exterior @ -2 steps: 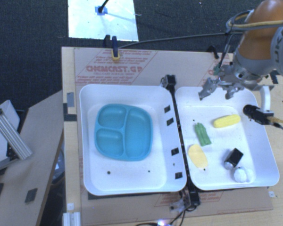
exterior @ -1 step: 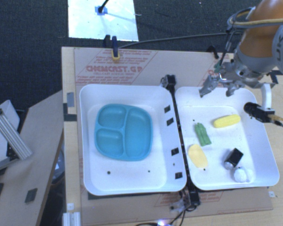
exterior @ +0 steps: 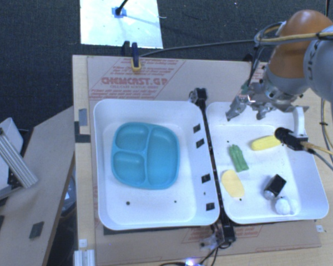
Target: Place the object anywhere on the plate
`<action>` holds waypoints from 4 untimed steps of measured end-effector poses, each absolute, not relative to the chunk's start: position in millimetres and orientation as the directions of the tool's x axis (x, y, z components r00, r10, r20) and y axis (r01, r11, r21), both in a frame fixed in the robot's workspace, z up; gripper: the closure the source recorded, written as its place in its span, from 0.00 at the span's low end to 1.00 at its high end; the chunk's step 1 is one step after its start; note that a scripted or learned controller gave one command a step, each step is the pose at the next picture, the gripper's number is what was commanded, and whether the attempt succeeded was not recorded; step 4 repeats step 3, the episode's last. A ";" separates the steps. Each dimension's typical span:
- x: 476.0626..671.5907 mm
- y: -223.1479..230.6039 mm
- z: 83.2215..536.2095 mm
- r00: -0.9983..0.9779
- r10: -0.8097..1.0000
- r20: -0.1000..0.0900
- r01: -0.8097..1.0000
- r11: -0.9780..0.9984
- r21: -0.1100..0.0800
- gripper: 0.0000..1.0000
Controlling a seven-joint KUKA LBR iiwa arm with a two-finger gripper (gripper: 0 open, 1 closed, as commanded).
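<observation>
Claw [exterior: 248, 108] hangs open over the right bin [exterior: 316, 204], holding nothing; blue plate [exterior: 146, 154] sits in the left bin [exterior: 108, 204].

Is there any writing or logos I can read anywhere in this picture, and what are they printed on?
"CHEMCAST GP": large red letters on the brown paper-covered sheet lying under the two white bins, behind the left bin.
Smaller red print above and below that word, repeated in slanted rows: too small and blurred to read.
I can read no text on the blue plate or the items in the right bin.
</observation>
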State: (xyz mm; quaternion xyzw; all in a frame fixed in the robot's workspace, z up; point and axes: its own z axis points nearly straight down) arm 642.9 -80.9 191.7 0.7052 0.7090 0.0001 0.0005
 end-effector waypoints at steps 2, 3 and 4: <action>639.1 -81.8 82.0 -0.001 1.000 0.000 1.000 0.001 -0.002 0.00; 641.0 -82.1 95.8 -0.001 1.000 -0.001 1.000 0.001 0.005 1.00; 641.0 -82.1 95.8 -0.001 1.000 -0.001 1.000 0.001 0.005 1.00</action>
